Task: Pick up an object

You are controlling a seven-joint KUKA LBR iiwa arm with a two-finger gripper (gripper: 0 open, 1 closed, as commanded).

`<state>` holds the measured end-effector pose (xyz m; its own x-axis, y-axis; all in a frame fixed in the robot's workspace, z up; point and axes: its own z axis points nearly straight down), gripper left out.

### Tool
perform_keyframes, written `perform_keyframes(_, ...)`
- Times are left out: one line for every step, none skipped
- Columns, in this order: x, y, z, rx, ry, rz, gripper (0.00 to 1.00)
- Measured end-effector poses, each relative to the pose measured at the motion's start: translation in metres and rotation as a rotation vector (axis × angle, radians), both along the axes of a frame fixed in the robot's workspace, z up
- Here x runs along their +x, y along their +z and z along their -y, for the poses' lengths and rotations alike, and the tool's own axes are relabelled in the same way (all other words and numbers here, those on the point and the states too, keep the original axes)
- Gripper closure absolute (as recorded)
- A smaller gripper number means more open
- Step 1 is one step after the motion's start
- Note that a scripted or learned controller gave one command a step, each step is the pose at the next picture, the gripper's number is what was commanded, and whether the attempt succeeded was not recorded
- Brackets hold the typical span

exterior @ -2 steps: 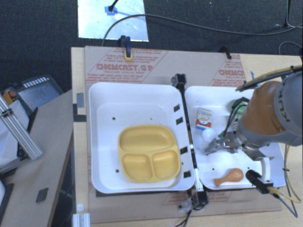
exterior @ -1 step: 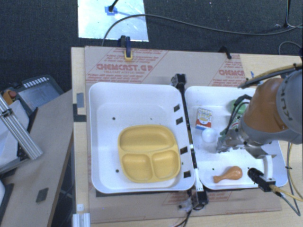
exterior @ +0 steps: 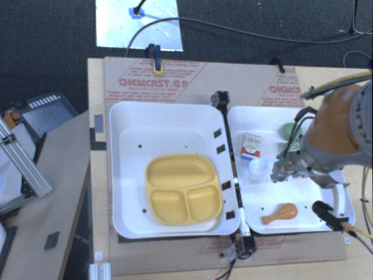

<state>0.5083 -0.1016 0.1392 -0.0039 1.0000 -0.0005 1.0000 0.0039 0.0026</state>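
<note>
— Left bin (exterior: 125, 156)?
— Holds 1 yellow divided tray (exterior: 183, 188) with 3 compartments, lying flat toward the near side.
— Right bin (exterior: 256, 226)?
— Holds 4 things. Small carton (exterior: 251, 146), red, white and blue, lying near the middle toward the divider. Just below it, touching or nearly so, a small white round object (exterior: 256, 167). Toward the near wall, well apart from those 2, an orange drumstick-shaped toy (exterior: 280, 213), thick end to the right. Near the far right, a green object (exterior: 289, 130), partly hidden behind the arm.
— Arm?
— Reaches in from the right, orange band (exterior: 335, 121) above the wrist, over the right bin.
— Gripper (exterior: 282, 171)?
— Low over the bin floor, just right of the white round object, above the drumstick toy in the view.
— Fingers?
— Cannot tell whether wide or narrow; too dark and blurred. Nothing seen between them.
— Elsewhere?
— Cardboard sheet (exterior: 175, 80) under both bins; yellow clamp (exterior: 157, 67) at its far edge.
</note>
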Motion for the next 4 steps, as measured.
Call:
perform_keyframes(0.006,0.061,0.005,-0.001,0.000,0.002,1.00)
perform_keyframes(0.008,0.114,0.005,-0.001,0.001,0.004,1.00)
perform_keyframes(0.019,0.099,-0.047,0.002,0.005,-0.002,1.00)
perform_keyframes(0.026,0.106,-0.104,0.002,0.007,-0.001,1.00)
